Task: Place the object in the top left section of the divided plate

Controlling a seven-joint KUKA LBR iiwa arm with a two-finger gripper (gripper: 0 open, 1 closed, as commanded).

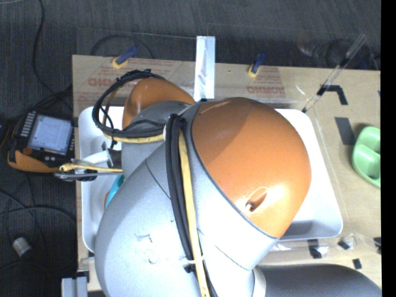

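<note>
The grey and orange arm [235, 166] covers most of the two white bins, reaching over toward the left bin [90, 166]. The gripper itself is hidden under the arm's body. A small teal-blue piece [112, 193] peeks out by the arm's left side, inside the left bin. A metal and yellow part [80, 170] juts out to the left over the bin's left wall. The divided plate is hidden behind the arm.
The right bin's rim [328, 209] shows at the right of the arm. A green object [369, 153] lies on the bench at the far right. A handheld device [43, 138] sits off the bench at the left. Black cables loop near the arm's top.
</note>
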